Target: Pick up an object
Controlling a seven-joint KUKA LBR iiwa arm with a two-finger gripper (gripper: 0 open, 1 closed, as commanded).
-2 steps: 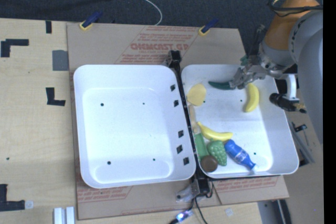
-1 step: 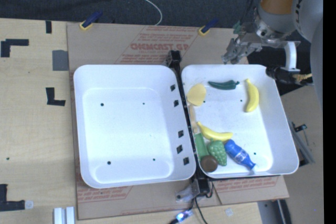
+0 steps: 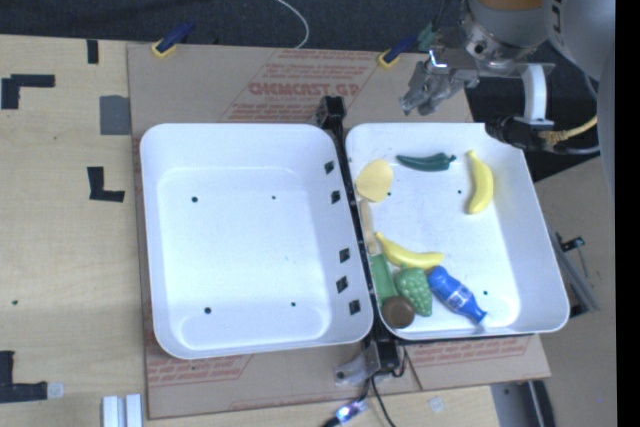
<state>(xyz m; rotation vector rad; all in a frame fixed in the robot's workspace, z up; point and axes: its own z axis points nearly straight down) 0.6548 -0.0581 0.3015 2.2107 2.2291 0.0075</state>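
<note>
Nearest us, in the right bin's (image 3: 520,245) near left corner, we see a brown round piece (image 3: 399,313), a green bumpy fruit (image 3: 414,292) and a blue bottle (image 3: 457,296) crowded together, with a yellow banana (image 3: 407,255) just beyond them. Farther back lie a pale yellow disc (image 3: 375,180), a second banana (image 3: 480,183) and a dark green pepper (image 3: 427,161). Beyond the bin's far rim our gripper (image 3: 428,95) hangs above the bench; we cannot tell whether its jaws are apart. The left bin (image 3: 240,235) sits alongside.

Toy foods (image 3: 425,255) lie loose in the right bin (image 3: 520,205).
</note>
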